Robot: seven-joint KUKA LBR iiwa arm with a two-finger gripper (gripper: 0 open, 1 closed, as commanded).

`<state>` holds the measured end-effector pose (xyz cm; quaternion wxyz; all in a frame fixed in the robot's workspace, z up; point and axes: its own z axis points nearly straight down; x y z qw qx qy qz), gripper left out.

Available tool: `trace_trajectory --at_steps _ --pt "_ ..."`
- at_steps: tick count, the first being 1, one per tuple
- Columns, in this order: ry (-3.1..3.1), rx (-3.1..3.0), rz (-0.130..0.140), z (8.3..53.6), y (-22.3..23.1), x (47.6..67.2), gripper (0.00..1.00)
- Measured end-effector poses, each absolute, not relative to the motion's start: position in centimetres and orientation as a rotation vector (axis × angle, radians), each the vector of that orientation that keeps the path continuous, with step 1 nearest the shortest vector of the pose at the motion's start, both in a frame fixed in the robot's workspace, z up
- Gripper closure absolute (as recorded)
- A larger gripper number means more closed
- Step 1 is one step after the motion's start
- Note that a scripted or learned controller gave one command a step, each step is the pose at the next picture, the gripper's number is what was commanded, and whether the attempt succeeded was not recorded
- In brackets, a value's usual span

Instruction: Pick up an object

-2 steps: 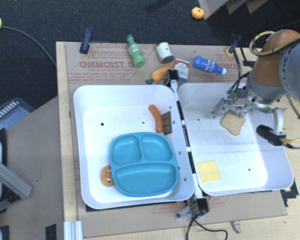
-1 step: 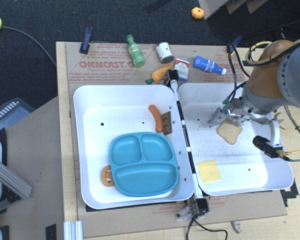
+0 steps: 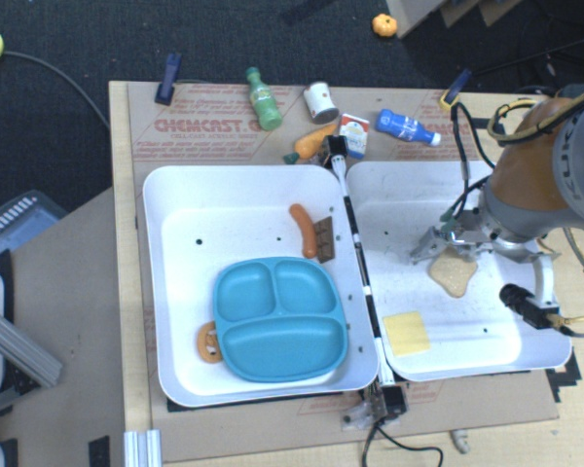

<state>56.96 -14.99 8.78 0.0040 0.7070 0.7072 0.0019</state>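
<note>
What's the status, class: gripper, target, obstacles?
Gripper low in right bin, fingers unclear. Toast slice right beneath it, not lifted. Yellow square nearby, apart.

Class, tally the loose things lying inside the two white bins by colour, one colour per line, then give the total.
Blue: 1, the divided plate
Orange: 2, the sausage and the pretzel
Brown: 1, the small block
Tan: 1, the toast slice
Yellow: 1, the square slice
Total: 6
</note>
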Motion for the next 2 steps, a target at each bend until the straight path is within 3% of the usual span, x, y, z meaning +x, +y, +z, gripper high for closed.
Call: trace_trajectory --at_steps 2 --pt "2.216 2.217 0.003 8.8 -20.5 50.8 0.0"
